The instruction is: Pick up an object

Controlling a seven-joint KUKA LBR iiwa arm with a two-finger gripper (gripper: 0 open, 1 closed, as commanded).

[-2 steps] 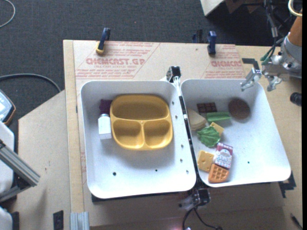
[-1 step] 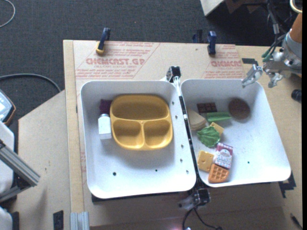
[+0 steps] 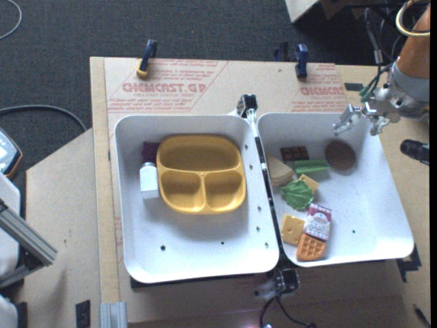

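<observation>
So the arm [image 3: 416,46] comes in from the right with its orange band, and the claw [image 3: 360,118] hangs over the top edge of the right bin [image 3: 389,210]. Its metal fingers look spread apart with nothing between them.

All the little toy food is in that right bin: a round dark brown cookie [image 3: 339,156] closest to the claw, a flat brown chocolate bar [image 3: 294,154] with molded squares, a green stick [image 3: 311,166] beside it, a pale wedge-shaped slice [image 3: 278,172], a crinkly green lettuce leaf [image 3: 297,194], two yellow cheese pieces [image 3: 292,228], a grid-textured orange waffle [image 3: 312,246] and a small red and white packet [image 3: 318,219] with print too small to read.

The left bin [image 3: 136,244] has a glossy yellow plastic tray [image 3: 201,174] with three compartments, plus a small white bottle [image 3: 149,180] and something dark purple [image 3: 150,149] tucked beside it.

The bench [image 3: 102,183] is covered in paper printed in red, reads like "CHEMCAST GP".
</observation>
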